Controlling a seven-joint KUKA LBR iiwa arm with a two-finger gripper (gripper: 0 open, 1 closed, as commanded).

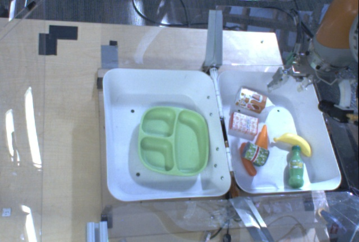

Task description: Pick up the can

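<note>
"Where is the can (256, 154)?"

"On its side in the right bin (320, 117), near the front edge, touching a carrot (261, 136)."

"And the gripper (286, 75)?"

"Above the back edge. I cannot tell how its jaws stand."

divided tray (174, 141) in left bin (115, 123); can (251, 100), banana (294, 142) in right bin (325, 151)

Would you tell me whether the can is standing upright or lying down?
Lying down: the can rests on its side in the right bin, label facing up.
</note>
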